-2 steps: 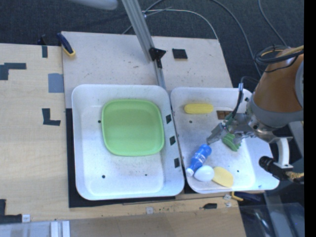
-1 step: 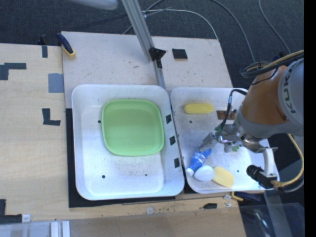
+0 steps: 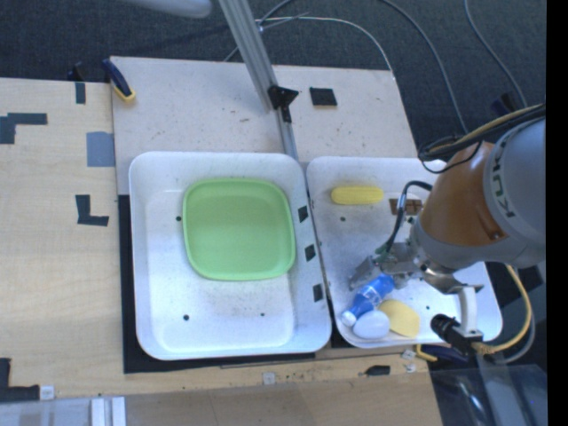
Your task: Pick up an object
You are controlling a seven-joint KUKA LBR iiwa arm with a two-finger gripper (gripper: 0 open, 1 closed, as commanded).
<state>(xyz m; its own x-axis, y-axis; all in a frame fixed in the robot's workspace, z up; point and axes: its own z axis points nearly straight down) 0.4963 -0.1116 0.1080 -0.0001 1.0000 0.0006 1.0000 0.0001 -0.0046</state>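
Here the hand [image 3: 380,272] is lowered into the right bin [image 3: 355,233], just beside a blue and white bottle [image 3: 366,298]. Whether it is spread or pressed together cannot be told. Nothing is seen lifted yet. A green plate [image 3: 238,229] is left in the other bin.

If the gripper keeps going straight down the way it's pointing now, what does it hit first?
Most likely the blue bottle. The gripper sits just above it in the right bin, aimed down and left. Depth is hard to judge from this slanted view, so it could reach bare bin floor beside it instead.
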